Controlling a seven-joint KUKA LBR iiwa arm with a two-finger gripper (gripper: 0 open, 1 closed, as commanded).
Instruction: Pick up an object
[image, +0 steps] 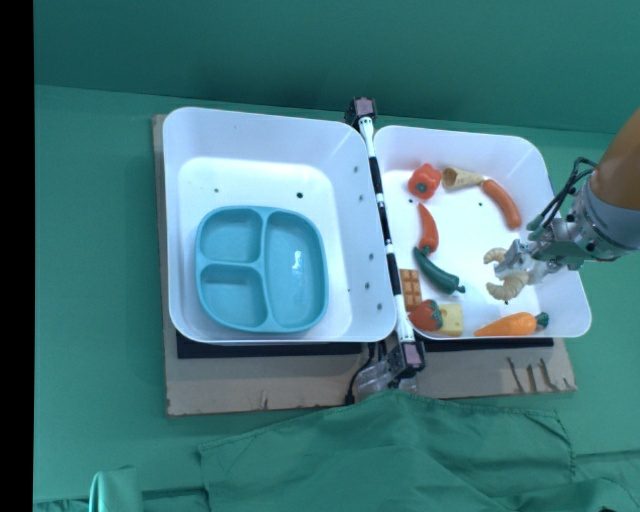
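A pale croissant (503, 290) is seen in the right bin (566, 322), close to its right wall, with a second pale pastry piece (495, 256) just above it. The gripper (519, 262) is lowered between the two, touching or nearly touching them; whether anything is clamped cannot be told. A carrot (512, 324) is laid along the near wall, beside a yellow block (452, 319) and a tomato (426, 314). A green cucumber (437, 271), a red chilli (428, 229), a red pepper (424, 181), a cone (461, 178) and a sausage (502, 202) are spread farther off. A blue divided plate (261, 268) is held in the left bin (200, 135).
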